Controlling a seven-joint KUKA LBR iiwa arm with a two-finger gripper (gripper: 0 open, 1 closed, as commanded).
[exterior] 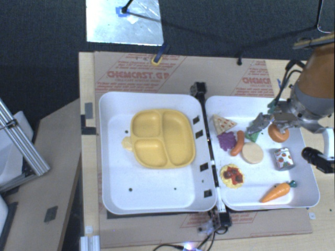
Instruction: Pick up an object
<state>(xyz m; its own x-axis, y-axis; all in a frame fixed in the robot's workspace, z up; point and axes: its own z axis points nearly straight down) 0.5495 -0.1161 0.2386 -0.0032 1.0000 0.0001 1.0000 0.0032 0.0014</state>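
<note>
The right bin [309, 192] holds several toy foods: a pizza slice [224, 123], purple grapes [226, 140], a red sausage [238, 143], a tan round cookie [252, 153], an orange piece [278, 133], a silver-wrapped block [283, 158], a carrot [276, 191] and a small sauce-topped disc [232, 175]. My gripper [257, 125] hangs over the upper middle of this bin, just above a small green piece [253, 137] and left of the orange piece. Nothing can be seen held in it.
The left bin [118, 192] holds a yellow divided plate [159, 138]. A black hinge strip [207, 140] runs between the bins. The arm's orange band [320, 72] and wrist cover the right bin's upper right corner. A black part [317, 158] juts over its right rim.
</note>
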